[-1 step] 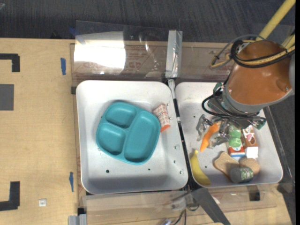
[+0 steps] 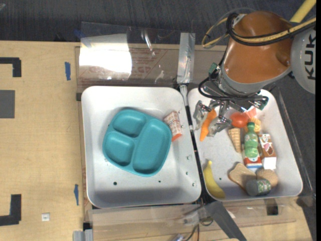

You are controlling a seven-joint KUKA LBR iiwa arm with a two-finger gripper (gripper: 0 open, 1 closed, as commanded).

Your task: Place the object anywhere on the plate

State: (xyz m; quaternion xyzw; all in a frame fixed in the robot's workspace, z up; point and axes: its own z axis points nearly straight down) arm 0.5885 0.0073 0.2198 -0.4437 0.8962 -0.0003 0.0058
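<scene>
A teal divided plate [image 2: 136, 141] lies in the left bin [image 2: 95, 185]. My gripper [image 2: 208, 118] hangs low over the upper left part of the right bin [image 2: 291, 179], under the orange wrist band. An orange toy carrot [image 2: 205, 128] runs slantwise between its two grey fingers, tip pointing down toward the bin floor, and the gripper is shut on it. The carrot's upper end is hidden by the wrist. The plate sits well to the left of the gripper, across the wall between the bins.
A small striped snack packet [image 2: 174, 124] lies against the plate's right rim. The right bin holds a red tomato [image 2: 239, 119], a cone [image 2: 235, 137], a green bottle [image 2: 250, 143], a banana [image 2: 213, 181] and bread pieces [image 2: 241, 174]. Cardboard flanks the left.
</scene>
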